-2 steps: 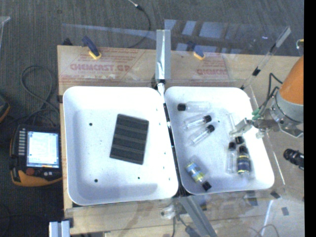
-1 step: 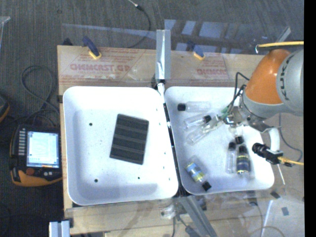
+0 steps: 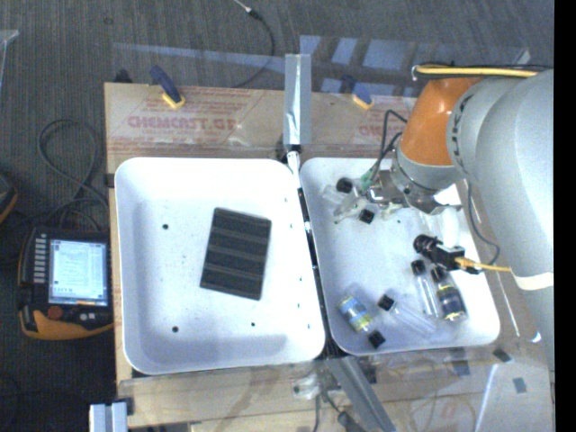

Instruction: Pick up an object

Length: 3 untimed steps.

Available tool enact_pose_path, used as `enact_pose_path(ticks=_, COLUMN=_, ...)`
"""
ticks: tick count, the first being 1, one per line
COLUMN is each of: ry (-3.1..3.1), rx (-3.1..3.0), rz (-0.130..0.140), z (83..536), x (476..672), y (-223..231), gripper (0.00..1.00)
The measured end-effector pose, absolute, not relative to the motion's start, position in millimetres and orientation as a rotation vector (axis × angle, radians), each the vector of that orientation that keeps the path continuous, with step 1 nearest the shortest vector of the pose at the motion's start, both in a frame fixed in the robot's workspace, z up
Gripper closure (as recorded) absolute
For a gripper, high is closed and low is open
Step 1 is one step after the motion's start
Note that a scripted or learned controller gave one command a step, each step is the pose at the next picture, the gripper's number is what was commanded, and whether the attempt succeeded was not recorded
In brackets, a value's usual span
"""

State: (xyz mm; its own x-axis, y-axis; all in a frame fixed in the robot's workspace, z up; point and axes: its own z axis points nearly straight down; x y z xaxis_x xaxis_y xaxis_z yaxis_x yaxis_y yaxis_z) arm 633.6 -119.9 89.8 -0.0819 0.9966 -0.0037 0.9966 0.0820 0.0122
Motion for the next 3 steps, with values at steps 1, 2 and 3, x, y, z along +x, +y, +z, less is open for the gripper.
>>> enact_pose_path(ticks=1, ry=2.312, rx=2.126, rz=-0.003, z=97.7, x=630.5, y=-120.6, gripper=1.00)
enact_pose_path(ticks=2, ry=2.365, rx=2.066, rz=-0.001, z=202.3, x=668.6, y=-37.4, gripper=1.00)
enact_pose_path(ticks=3, ry=2.364, rx=2.064, rz=-0.009, z=210.9, x=668.4, y=-38.2, gripper=1.00)
